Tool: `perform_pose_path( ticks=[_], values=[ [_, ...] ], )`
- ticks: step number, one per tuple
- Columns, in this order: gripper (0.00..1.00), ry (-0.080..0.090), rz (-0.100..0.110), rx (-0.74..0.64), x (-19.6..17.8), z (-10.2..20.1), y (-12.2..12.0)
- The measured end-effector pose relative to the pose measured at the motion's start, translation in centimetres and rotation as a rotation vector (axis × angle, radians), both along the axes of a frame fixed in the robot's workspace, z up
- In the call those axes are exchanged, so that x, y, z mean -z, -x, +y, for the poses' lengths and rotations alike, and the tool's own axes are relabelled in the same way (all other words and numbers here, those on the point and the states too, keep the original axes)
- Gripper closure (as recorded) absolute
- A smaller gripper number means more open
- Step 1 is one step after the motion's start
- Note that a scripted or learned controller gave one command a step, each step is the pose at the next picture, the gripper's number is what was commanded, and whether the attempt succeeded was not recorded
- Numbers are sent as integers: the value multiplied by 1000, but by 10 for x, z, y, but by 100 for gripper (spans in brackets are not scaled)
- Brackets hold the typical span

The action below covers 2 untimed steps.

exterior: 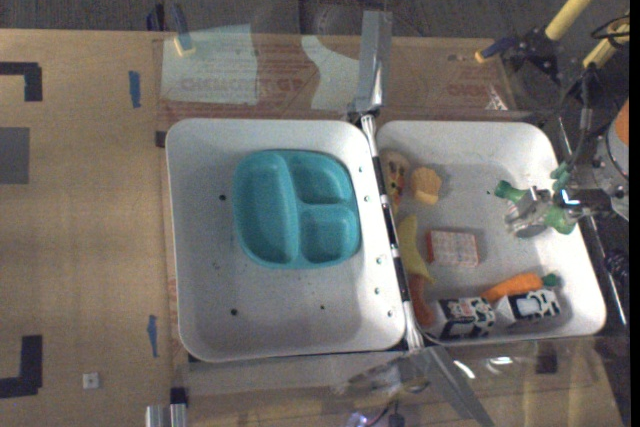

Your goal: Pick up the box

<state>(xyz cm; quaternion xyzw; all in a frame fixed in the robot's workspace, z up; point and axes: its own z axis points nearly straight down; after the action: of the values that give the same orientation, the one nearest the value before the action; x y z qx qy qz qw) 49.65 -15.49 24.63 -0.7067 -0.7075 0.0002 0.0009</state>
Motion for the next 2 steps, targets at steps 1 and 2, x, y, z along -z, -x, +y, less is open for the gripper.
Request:
perform_pose_path(
  ticks=[1, 2],
  values=[
    [0, 0, -1, -53, 110, 21, -42],
    [0, 1, -3, -63, 51, 23, -48]
  ],
)
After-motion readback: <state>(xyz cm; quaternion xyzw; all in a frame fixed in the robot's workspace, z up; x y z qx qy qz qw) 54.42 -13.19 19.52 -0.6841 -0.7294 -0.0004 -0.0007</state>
